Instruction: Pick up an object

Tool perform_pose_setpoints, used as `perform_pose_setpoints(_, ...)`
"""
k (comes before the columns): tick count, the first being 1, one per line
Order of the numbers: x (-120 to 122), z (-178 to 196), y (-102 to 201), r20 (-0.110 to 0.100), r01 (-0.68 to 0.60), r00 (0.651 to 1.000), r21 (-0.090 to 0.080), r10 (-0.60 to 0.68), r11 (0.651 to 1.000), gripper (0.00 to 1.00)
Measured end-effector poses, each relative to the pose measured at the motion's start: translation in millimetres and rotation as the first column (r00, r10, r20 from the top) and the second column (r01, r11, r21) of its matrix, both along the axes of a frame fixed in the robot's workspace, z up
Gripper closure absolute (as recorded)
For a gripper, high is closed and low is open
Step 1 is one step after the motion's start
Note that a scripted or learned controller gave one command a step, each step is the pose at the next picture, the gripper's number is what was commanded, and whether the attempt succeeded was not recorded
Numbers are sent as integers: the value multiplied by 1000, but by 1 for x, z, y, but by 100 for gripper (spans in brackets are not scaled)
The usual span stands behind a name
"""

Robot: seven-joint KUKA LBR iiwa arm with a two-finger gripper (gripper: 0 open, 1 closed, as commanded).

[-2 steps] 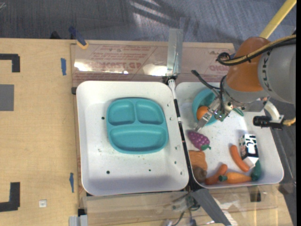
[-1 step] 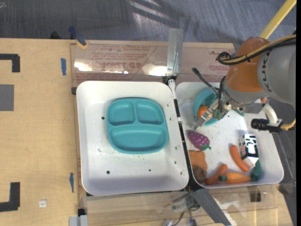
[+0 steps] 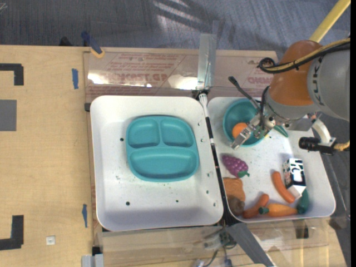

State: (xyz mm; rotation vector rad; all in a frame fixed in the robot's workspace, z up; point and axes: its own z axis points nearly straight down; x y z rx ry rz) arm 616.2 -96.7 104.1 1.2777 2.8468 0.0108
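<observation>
The grey arm (image 3: 334, 88) bears the letters "KU" of its maker's name; red print on the cardboard (image 3: 144, 74) at the tabletop's far edge is unreadable.

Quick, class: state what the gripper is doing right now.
Gripper: over the teal bowl by an orange piece; open or closed cannot be told.

Left bin (image 3: 105, 166): a teal divided plate (image 3: 161, 148) occupies the centre; the margins around it are open. Right bin (image 3: 322, 188): a teal bowl (image 3: 236, 118) blocks the far left corner, and toy food (image 3: 267, 202) crowds the near edge. A bare strip of floor lies between them. The arm (image 3: 311, 82) overhangs the far right.
</observation>
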Motion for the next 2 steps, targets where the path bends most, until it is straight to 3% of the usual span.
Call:
perform_pose_setpoints(1, 0, 0, 0, -1, 0, 1000, 0, 0, 1000, 0)
perform_pose_setpoints(2, 5, -13, -7, -17, 96, 995, 3, -96, 995, 0)
